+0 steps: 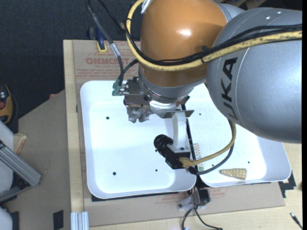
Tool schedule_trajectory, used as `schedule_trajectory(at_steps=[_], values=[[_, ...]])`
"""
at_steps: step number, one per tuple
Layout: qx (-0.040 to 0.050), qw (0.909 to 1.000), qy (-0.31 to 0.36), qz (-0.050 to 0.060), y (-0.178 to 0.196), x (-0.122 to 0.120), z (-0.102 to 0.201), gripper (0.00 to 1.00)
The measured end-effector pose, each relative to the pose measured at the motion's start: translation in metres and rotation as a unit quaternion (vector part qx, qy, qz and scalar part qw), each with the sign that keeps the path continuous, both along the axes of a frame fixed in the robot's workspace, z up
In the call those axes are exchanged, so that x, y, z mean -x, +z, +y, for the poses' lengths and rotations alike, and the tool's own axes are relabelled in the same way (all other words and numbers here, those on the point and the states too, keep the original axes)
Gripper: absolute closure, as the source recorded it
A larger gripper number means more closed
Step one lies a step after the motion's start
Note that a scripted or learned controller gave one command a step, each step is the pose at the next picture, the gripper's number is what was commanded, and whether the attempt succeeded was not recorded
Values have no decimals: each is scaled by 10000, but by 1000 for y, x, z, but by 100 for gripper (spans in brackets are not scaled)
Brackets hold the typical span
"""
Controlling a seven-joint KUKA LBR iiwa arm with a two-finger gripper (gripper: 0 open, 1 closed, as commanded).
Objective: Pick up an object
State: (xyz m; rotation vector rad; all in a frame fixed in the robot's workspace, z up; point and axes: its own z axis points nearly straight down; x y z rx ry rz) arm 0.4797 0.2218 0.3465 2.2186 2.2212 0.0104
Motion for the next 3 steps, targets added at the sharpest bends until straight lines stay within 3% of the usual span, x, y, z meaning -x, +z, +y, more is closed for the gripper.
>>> schedule_trajectory(at_steps=[1,2,3], values=[[32,10000,-10,73,-66,2,3,100],[6,10000,-2,9,-19,0,3,100],[-32,10000,6,-62,150,0,3,100]])
